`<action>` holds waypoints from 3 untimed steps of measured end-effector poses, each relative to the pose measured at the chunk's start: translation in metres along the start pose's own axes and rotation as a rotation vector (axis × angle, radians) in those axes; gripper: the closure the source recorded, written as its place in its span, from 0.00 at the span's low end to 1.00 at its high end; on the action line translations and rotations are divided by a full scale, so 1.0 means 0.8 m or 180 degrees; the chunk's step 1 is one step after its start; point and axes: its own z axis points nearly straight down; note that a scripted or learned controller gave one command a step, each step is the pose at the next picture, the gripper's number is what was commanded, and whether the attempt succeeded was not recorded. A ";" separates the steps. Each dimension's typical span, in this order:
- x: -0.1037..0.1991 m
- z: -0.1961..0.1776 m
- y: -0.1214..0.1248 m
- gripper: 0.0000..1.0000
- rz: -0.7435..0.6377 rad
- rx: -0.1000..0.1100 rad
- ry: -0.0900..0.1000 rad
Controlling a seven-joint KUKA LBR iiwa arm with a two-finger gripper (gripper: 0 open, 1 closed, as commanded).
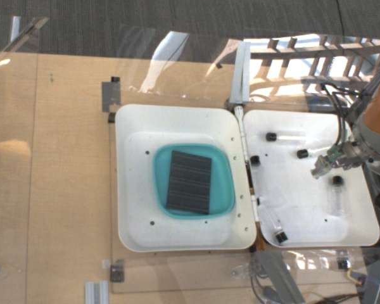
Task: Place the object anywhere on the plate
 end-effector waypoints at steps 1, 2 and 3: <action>0.091 0.032 -0.014 1.00 -0.0094 0.0009 0.0006; 0.174 0.045 0.040 1.00 -0.0359 0.0000 0.0005; 0.226 0.045 0.089 1.00 -0.0821 -0.0003 0.0006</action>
